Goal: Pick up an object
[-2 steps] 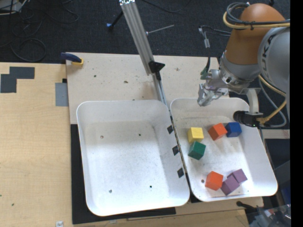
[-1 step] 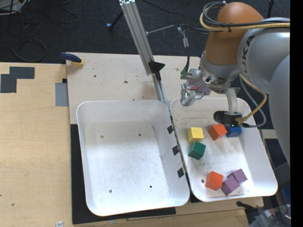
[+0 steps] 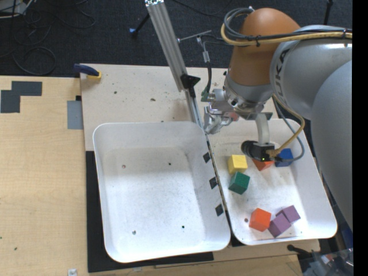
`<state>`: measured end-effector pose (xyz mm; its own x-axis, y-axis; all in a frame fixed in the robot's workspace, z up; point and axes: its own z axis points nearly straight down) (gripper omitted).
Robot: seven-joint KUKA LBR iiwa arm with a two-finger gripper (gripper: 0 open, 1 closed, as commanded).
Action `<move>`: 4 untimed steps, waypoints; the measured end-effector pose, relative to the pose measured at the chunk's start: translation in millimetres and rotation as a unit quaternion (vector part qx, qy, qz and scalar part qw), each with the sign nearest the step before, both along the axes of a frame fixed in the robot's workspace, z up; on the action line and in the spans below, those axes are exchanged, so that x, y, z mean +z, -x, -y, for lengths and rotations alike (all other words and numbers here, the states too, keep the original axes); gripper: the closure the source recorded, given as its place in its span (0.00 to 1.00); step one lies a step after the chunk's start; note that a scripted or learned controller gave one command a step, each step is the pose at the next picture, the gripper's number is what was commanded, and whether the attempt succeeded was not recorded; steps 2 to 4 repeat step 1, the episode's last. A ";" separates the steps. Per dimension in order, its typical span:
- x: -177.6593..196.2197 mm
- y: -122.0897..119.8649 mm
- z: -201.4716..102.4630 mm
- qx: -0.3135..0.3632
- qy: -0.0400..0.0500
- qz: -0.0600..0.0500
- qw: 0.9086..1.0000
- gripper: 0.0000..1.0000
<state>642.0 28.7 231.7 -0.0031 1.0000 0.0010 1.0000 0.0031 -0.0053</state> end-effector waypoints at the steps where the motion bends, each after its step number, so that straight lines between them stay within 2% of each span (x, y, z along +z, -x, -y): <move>1: 8.7 12.9 -49.4 0.001 -0.001 0.000 1.000 1.00; 4: 8.7 12.9 -49.4 0.001 -0.001 0.000 1.000 1.00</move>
